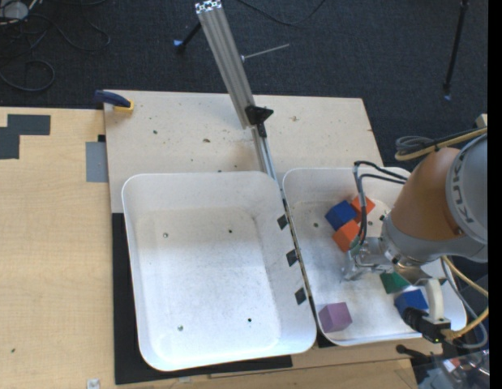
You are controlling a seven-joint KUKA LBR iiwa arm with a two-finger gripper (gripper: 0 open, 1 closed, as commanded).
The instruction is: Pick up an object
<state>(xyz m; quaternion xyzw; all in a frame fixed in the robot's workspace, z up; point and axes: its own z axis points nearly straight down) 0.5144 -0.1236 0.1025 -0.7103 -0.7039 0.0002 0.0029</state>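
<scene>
Orange block (345, 235) lies just up-left of our gripper (353, 267), touching the blue block (341, 214); finger spread we cannot tell, nothing visibly held.

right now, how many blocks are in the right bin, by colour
blue: 2, one near the top of the right bin and one lower right
orange: 1 in plain sight, with a sliver of orange behind the upper blue block that may be another
green: 1
purple: 1
total: 5 clearly seen
</scene>
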